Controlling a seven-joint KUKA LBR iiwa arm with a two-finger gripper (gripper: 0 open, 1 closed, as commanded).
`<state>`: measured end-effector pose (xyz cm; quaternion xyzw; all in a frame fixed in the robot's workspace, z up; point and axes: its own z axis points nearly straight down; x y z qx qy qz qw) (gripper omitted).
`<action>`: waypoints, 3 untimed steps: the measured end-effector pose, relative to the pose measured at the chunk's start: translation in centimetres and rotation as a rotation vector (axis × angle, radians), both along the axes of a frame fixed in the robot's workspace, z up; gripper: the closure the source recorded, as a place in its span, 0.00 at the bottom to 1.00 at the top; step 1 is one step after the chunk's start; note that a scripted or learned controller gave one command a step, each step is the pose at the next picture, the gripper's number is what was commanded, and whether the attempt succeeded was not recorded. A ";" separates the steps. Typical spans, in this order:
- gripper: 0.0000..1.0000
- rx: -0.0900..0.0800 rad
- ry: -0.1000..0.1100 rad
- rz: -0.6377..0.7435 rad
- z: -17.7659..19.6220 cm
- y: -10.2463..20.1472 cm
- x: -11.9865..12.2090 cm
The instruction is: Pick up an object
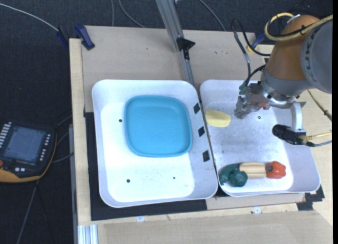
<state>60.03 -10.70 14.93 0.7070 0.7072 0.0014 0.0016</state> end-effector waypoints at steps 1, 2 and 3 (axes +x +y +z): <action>1.00 0.000 0.000 0.000 5.3 0.0 0.1; 1.00 0.001 0.004 0.004 5.1 4.7 -1.0; 1.00 0.002 0.003 0.003 6.4 8.7 -2.4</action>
